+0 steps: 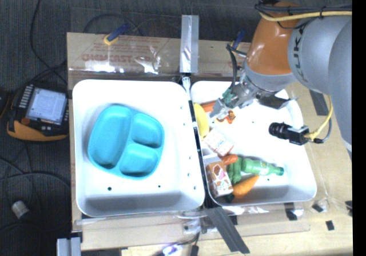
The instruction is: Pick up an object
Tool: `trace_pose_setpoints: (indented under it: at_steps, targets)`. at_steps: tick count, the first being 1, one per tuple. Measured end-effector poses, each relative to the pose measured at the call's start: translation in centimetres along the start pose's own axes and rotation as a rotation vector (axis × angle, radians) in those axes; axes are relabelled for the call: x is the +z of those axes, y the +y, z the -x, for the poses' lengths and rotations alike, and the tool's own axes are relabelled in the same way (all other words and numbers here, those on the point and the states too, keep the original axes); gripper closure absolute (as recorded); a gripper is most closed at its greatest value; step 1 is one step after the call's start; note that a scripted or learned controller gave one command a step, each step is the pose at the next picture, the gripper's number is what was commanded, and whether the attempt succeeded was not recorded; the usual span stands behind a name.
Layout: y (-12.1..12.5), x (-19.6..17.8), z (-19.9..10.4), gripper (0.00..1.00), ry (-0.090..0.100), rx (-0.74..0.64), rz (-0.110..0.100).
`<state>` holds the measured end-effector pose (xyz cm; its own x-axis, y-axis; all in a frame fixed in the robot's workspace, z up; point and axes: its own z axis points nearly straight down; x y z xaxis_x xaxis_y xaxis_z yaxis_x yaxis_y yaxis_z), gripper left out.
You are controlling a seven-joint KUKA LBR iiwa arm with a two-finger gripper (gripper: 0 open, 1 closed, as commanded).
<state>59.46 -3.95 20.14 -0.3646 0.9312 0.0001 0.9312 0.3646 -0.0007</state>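
Starting nearest you, the carrot (245,187) and green bottle (258,167) lie along the right bin's (297,189) front, the blue tray (126,140) fills the left bin (86,195), and farther back the gripper (225,104) hangs over small items, its opening unclear.

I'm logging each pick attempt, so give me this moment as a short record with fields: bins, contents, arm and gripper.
left bin: holds a blue divided plate
right bin: holds a green bottle, a carrot, a banana, a small carton and a small box, all clustered toward its left and front side
arm: reaches in from the right, over the right bin's back part
gripper: low over the bin's back left corner, near the banana and a small orange item
grip: not clear whether anything is held
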Motion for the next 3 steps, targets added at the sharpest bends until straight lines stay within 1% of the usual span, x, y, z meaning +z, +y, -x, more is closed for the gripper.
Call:
trace_pose_setpoints:
  at_steps: [1,2,3]
  targets:
    - [0.0,0.0,0.0,0.0,0.0,-0.001,-0.001]
    - [4.3,1.8,6.0,0.0,-0.004,-0.05,-0.001]
    - [1.4,10.8,10.2,0.0,-0.003,-0.084,0.003]
